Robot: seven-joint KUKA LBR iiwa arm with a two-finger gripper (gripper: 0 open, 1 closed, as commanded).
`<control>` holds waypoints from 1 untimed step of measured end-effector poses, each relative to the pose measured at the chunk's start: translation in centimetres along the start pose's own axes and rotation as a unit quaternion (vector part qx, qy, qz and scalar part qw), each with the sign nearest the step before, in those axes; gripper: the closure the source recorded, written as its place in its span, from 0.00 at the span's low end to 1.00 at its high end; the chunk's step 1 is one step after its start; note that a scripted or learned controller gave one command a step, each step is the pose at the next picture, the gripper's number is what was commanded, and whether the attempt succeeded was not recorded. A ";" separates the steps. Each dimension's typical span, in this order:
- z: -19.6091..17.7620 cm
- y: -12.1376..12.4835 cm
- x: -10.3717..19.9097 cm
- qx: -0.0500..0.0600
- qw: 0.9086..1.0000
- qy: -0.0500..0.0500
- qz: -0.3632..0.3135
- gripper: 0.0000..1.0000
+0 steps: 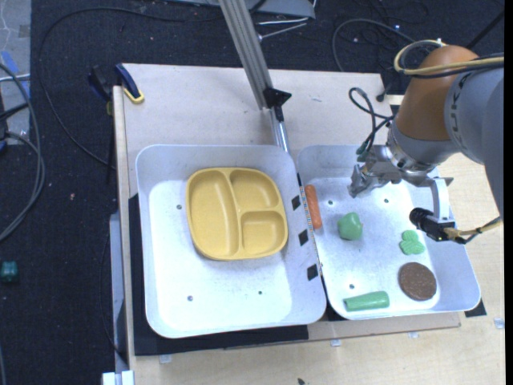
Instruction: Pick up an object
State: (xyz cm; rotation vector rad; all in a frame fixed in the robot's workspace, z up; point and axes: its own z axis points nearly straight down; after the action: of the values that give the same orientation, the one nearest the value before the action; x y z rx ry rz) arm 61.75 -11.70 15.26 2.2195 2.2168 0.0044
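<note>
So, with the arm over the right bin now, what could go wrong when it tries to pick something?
1. The gripper sits above the green lump, not on it; descending straight down may miss it.
2. The orange stick lies against the right bin's left wall, so there is probably little room to grasp it.
3. The brown disc looks flat and could slip out of a grasp.

robot lab: bench (240, 83) (2 bins (160, 239)), loose floor cables (56, 95).

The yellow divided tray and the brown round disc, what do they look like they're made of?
The yellow tray looks like molded plastic: even color, soft sheen, rounded compartment walls. The brown disc has a dull, speckled surface, possibly a toy cookie of plastic or foam; the picture leaves that open.
</note>
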 end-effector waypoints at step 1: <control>-4.2 0.1 0.0 0.000 1.000 0.000 -0.002 1.00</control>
State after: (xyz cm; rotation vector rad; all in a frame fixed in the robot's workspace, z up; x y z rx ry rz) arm 61.82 -11.71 19.51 2.2164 2.2209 0.0041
